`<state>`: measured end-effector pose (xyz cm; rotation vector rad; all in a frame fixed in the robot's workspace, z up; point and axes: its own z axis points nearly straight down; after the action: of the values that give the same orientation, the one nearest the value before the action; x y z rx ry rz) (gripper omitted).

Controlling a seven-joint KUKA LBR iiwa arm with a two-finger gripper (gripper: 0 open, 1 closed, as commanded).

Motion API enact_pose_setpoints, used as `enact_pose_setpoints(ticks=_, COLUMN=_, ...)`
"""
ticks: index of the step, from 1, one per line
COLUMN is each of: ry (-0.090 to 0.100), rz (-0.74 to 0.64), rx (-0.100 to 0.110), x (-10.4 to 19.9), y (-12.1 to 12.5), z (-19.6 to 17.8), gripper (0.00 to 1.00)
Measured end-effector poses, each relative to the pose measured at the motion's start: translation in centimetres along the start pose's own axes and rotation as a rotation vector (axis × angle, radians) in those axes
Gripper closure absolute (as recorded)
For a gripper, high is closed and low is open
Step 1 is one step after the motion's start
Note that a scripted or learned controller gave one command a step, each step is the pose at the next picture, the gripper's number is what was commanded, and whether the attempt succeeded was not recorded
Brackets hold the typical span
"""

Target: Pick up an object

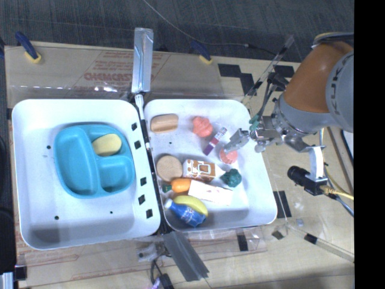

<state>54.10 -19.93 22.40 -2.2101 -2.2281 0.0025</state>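
Note:
My gripper [239, 138] hangs over the right edge of the right bin [260, 188], low above its floor. A pink toy [228, 156] lies just below and in front of it, and a small purple bottle [215, 141] lies just to its left. Nothing shows between them and the gripper as held. Farther left in the same bin are an orange-pink toy [203, 126] and a tan bread roll [163, 123]. The grey arm with its orange band [313, 83] comes in from the right.
The right bin's front half holds a round brown disc [169, 167], a small printed box [200, 170], a dark green toy [231, 177], a carrot [179, 185], a white box [210, 192] and a banana [191, 205]. The left bin [30, 161] holds a blue divided tray [84, 161] with a yellow item [107, 144].

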Motion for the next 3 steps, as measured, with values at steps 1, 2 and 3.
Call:
enact_pose_setpoints(ticks=1, ry=0.002, rz=-0.002, rx=0.006, x=0.7, y=11.5, z=6.8, gripper=0.0)
enact_pose_setpoints(ticks=2, ry=0.0, rz=-0.048, rx=0.001, x=3.8, y=11.6, z=13.3, gripper=0.0)
enact_pose_setpoints(ticks=3, ry=-0.001, rz=-0.053, rx=-0.001, x=3.9, y=11.8, z=12.1, gripper=1.0)
